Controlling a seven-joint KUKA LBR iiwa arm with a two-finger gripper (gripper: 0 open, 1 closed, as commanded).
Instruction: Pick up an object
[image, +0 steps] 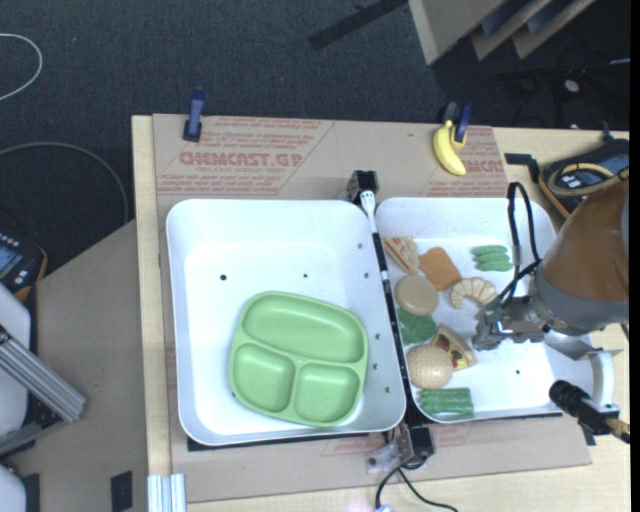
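Note:
The right bin holds several toy foods: a pizza slice, an orange-brown piece, green beans, a tan round, a croissant-like pastry, a green leaf, a bun, a small sandwich piece and a green pod. My gripper hangs low over the bin's middle, just right of the sandwich piece and below the pastry. The arm's wrist covers its fingers.
A green divided tray lies in the left bin. A toy banana rests on the cardboard behind the right bin. Cables and a yellow-rimmed device sit at the far right.

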